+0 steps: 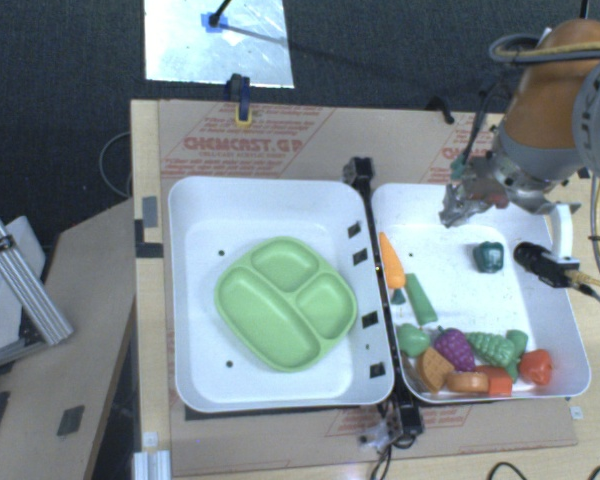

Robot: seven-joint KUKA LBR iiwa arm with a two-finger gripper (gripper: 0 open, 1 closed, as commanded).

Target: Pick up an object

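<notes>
Camera view from above has us looking down on two white bins side by side. Our left bin [195,218] holds just a green divided plate [285,303], with bare white floor all round it out to the walls.

Our right bin [420,208] is where the objects are. A carrot [391,259] lies right along the wall shared with the other bin, and a green pod-like piece [421,300] sits just below it. At the near edge there's a tight heap: a purple grape bunch [455,348], a knobbly green piece [490,347], orange bits and a red tomato [536,367], all touching, so not much room between them. A dark green pepper [489,257] sits alone mid-bin, well apart from the heap, with open floor around it.

Our gripper [462,208] hangs over the far part of that bin, near the pepper but apart from it. It's blurry and dark, so we honestly can't tell how its jaws stand. The arm's upper part is cut off at the frame's right.
</notes>
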